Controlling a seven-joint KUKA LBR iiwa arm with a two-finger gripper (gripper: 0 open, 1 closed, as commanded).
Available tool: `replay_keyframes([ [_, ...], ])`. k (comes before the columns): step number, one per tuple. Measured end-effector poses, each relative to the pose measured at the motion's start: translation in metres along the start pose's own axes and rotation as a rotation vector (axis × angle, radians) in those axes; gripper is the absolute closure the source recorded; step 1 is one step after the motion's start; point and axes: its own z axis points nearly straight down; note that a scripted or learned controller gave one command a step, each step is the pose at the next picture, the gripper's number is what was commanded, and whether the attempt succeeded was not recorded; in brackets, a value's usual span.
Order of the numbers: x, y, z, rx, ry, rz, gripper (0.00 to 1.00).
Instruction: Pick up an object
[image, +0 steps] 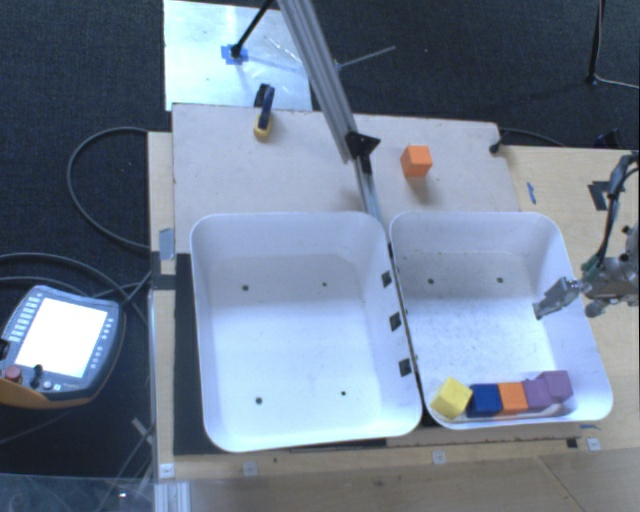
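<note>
We are looking down on two white bins; the right bin (470, 260) is holding a row of blocks packed along its 6 o'clock wall: yellow block (451, 397), blue block (486, 399), orange block (513, 396) and purple block (551, 388), each touching the next. A loose orange cube (416, 160) is sitting on the table (300, 160) at 12 o'clock, outside both bins. The gripper (600, 290) is hanging at the right bin's 3 o'clock rim, and we cannot tell how its fingers are standing; nothing is showing between them.

We are judging the packed row as the main risk: with no gaps between blocks, fingers coming down may be landing on top of neighbours or squeezing two at once. The wall behind them is also leaving little room, so a finger may be striking the rim. The yellow block, at the row's open end and turned slightly, is looking like the easiest pick.
</note>
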Motion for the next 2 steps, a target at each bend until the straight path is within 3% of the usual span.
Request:
replay_keyframes([
  [1, 0.024, 0.02, 0.152, 0.005, 0.002, -0.002, 0.0],
  [2, 0.074, 0.006, 0.149, 0.005, 0.004, -0.006, 0.0],
])
